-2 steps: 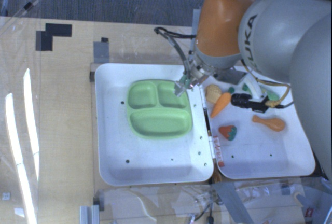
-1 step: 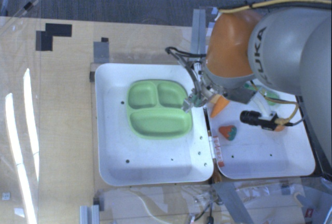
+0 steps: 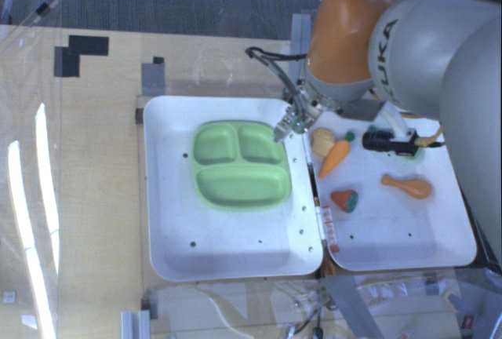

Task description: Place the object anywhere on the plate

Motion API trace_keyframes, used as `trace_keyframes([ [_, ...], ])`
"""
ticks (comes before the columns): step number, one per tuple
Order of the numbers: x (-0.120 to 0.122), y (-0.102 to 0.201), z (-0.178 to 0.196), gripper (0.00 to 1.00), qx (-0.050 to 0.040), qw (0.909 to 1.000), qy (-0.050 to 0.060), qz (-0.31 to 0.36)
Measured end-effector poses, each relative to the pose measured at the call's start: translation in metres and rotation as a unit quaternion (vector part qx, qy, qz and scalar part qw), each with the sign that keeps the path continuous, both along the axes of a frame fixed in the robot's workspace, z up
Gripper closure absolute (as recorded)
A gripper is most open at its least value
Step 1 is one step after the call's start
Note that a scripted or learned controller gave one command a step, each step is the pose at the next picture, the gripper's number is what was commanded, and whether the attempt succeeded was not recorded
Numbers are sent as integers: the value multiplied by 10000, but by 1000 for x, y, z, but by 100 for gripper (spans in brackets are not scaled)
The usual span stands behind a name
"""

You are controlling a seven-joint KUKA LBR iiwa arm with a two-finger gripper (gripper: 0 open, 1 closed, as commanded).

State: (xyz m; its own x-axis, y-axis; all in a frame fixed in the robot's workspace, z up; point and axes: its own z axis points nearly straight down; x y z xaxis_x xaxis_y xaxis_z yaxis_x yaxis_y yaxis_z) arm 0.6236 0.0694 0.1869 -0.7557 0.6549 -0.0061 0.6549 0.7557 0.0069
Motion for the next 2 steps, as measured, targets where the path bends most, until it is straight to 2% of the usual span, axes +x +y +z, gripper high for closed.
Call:
trace_keyframes([
  [1,-51,-24,-1,100,5,9985,14,-539],
  [2,-54,0,78,100,9,9970,-10,-778],
])
